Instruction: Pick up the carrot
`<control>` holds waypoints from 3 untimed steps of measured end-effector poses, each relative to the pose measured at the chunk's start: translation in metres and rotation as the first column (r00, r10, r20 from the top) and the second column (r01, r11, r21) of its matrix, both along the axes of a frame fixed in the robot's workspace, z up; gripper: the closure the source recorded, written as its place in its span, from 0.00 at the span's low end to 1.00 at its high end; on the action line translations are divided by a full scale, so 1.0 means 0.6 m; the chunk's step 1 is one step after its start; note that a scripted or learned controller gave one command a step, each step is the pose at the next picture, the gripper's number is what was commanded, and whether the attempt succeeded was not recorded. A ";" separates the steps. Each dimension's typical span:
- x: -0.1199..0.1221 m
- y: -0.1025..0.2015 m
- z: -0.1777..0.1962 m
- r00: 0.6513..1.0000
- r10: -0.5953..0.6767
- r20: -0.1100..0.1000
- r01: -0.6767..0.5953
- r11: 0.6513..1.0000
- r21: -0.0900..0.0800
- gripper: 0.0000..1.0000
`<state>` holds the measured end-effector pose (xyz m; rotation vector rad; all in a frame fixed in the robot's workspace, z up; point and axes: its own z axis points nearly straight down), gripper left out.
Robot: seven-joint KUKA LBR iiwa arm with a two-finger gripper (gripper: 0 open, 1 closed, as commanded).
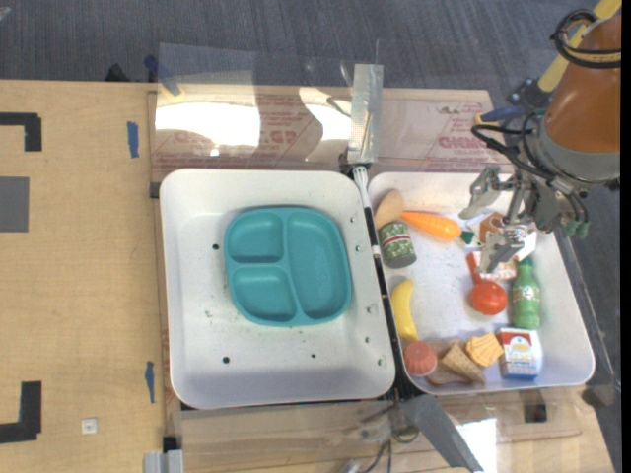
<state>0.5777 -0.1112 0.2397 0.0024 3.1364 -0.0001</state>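
The orange carrot [431,225] lies flat in the right bin [577,308], near its back left, pointing right with its green tip toward the gripper. My gripper [496,227] hangs just right of the carrot's tip, above a small red and white item. Its fingers stand open, and nothing sits between them. The carrot is untouched.
A tan roll [388,205] and a green can [397,243] flank the carrot on its left. A banana [402,308], tomato [488,298], green bottle [525,294], small carton [520,353] and cracker pieces [481,349] fill the bin's front. The left bin holds a teal divided plate [289,264].
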 end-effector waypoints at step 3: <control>0.101 0.014 -0.218 1.000 0.014 0.010 -0.014 1.000 0.000 1.00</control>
